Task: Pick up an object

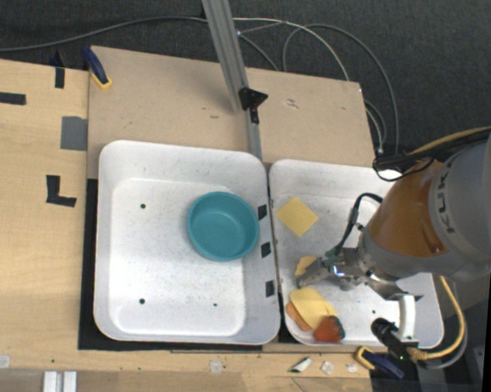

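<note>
Arm [423, 215] reaches in from right, wrist bent low over right bin [362, 180]; fingers [314, 272] beside small yellow piece [306, 264], spread cannot be told

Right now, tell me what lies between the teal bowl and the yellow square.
In the camera view, the two bins' adjoining rims, with small black clips, lie between the teal bowl and the yellow square; otherwise bare white floor.

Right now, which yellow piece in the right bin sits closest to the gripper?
The small yellow piece just left of the gripper. The square one lies farther up; the one by the red item lies lower.
</note>
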{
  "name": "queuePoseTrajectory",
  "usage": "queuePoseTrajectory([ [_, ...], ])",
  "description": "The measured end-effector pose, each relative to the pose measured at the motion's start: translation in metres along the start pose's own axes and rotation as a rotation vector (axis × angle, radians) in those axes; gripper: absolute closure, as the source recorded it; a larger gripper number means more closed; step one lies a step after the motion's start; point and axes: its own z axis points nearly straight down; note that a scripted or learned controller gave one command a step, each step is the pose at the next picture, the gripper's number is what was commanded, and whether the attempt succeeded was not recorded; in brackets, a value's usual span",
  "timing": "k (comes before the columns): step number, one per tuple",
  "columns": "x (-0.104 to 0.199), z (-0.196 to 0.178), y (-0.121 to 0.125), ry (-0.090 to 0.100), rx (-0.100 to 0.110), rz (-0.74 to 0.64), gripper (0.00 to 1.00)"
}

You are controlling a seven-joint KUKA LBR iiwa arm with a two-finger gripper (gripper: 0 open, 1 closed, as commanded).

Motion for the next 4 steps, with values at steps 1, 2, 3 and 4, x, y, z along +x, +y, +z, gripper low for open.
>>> queuePoseTrajectory([
  [1, 0.001, -0.011, 0.0, 0.003, 0.003, -0.001, 1.0],
  [2, -0.003, -0.064, 0.01, 0.0, -0.003, -0.001, 1.0],
  [3, -0.003, -0.116, 0.011, 0.0, -0.004, -0.001, 1.0],
  [4, 0.041, -0.122, 0.012, 0.002, 0.0, -0.005, 1.0],
])
